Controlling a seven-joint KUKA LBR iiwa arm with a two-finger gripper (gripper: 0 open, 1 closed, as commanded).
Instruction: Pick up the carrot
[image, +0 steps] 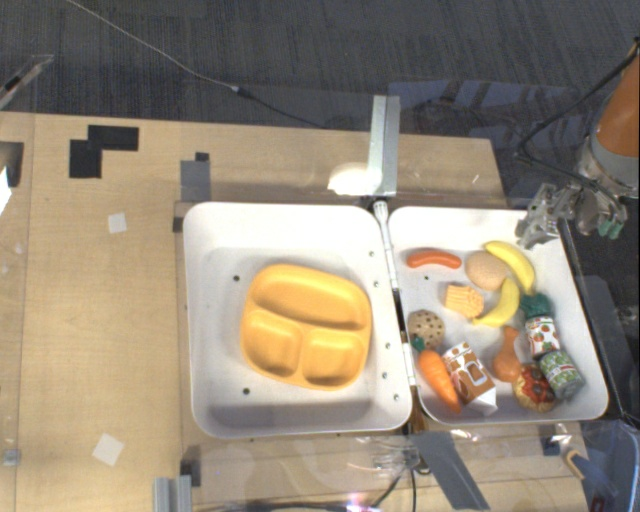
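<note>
Two shallow white plastic bins sit side by side on the pale wooden bench (100, 330), their inner rims touching along a thin seam. The left bin (215, 330) holds a yellow plastic divided plate (305, 325) lying a little askew near its middle, with bare white floor all around it. The right bin (590, 395) is crowded. The small orange toy carrot (436, 375) lies tilted close to that bin's left wall, toward the near corner, its thick end pointing up toward a speckled round cookie (426, 325) just above it and a small red-and-white carton (468, 372) pressed against its right side, so the only open side is the narrow strip along the wall. Further up lie a red-orange sausage (433, 260), a ridged yellow block (463, 299), a tan potato-shaped piece (486, 270) and a curved yellow banana (512, 280); a little labelled bottle (541, 335) and a labelled can (560, 372) line the right edge. The far-left part of this bin, above the sausage, is bare. The grey arm with its orange band (615, 125) comes in at the upper right, and the two-finger gripper (543, 218) hangs over the bin's far right corner, well apart from the carrot, nothing visibly between its fingers; I cannot tell whether the jaws are parted or closed.
</note>
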